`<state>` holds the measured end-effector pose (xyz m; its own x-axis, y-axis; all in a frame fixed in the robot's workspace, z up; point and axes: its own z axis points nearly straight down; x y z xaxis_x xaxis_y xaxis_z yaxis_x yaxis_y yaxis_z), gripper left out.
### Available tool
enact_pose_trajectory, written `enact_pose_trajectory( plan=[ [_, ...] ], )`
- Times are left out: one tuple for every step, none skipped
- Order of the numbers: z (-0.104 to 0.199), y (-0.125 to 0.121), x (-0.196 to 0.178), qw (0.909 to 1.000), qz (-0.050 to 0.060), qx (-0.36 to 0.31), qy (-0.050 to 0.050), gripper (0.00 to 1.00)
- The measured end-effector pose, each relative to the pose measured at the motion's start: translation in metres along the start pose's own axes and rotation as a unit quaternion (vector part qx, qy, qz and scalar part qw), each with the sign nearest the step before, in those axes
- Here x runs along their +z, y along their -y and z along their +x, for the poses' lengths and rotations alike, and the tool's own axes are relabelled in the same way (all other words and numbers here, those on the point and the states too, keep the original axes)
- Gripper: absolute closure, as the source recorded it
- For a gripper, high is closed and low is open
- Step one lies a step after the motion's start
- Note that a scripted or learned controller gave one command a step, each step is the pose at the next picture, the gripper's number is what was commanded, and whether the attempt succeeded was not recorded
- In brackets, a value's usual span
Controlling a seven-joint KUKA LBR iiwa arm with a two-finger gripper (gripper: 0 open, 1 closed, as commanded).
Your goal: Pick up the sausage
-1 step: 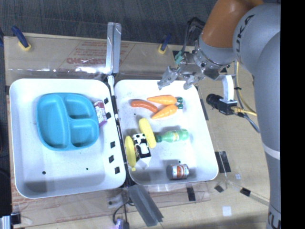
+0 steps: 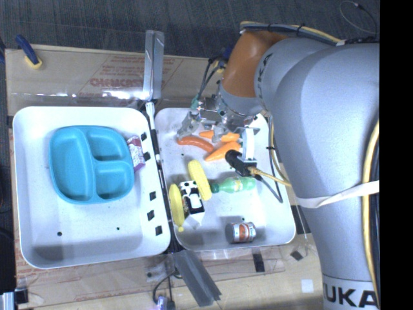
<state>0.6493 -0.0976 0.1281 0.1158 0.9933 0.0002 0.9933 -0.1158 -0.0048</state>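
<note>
The sausage (image 2: pixel 193 143), an orange-red curved link, lies in the back part of the right bin (image 2: pixel 277 228). An orange carrot-like piece (image 2: pixel 224 151) rests just to its right, touching or nearly touching it. My gripper (image 2: pixel 208 123) hangs low over the back of this bin, directly behind and above the sausage, with its metal end close to both orange pieces. The wrist hides part of the bin's back wall.
A green bottle (image 2: pixel 233 186) lies mid-bin, a yellow-wheeled toy (image 2: pixel 189 196) sits by the left wall, and a small can (image 2: pixel 243 232) lies near the front. The left bin (image 2: pixel 39 237) holds a blue divided tray (image 2: pixel 90 162) and a small purple packet (image 2: pixel 136 151).
</note>
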Motion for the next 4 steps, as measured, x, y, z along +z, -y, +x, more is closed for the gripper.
enact_pose_trajectory(
  plan=[
    [-0.009,0.002,0.026,0.9996,-0.011,-0.026,0.001,0.00],
    [-0.009,0.002,0.015,0.9995,-0.012,-0.028,0.002,1.00],
    [-0.009,0.002,0.015,0.9995,-0.011,-0.028,0.002,0.00],
    [0.006,-0.007,0.036,0.9994,-0.002,-0.036,0.000,0.00]
  ],
)
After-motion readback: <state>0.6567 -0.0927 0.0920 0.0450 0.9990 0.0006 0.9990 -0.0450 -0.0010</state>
